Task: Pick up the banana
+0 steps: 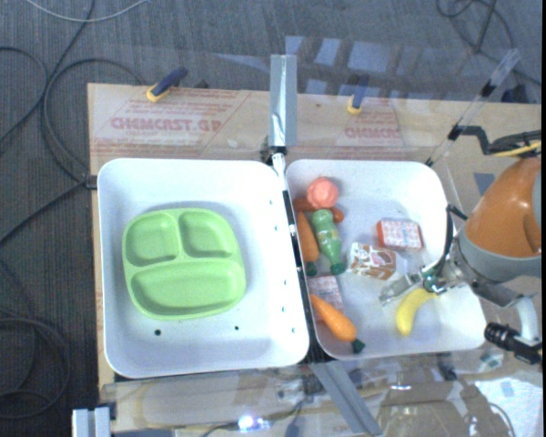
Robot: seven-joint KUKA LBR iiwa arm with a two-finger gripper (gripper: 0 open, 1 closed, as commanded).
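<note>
Banana (411, 309): lay in the right bin (455, 335), toward its 4 o'clock corner, on the bin floor.
Banana axis: ran roughly 1 o'clock to 7 o'clock, upper tip at 1, blunt end at 7.
Gripper (417, 285): came in from 3 o'clock, arm's orange band (514, 212) above it; tip sat right at the banana's upper end.
Fingers: metal parts looked spread apart around 10 o'clock of the banana tip, nothing seen clamped between them; view was small and cluttered here, so apart is my best read.
Key relation: banana lay at 5-6 o'clock from the fingers, touching or just beside them; cannot tell which.
Judgement: grasp not made yet; fingers probably need to shift toward 5 o'clock to straddle the banana's middle, closing across the long axis.
Neighbours: snack packet (375, 261) at 10 o'clock of the gripper, red box (399, 234) at 12, both near; carrot (335, 319) well apart at 9.
Left bin (118, 335): held a green divided tray (185, 262), not relevant.
Risk: tip-end contact could push the banana rather than pinch it.
</note>
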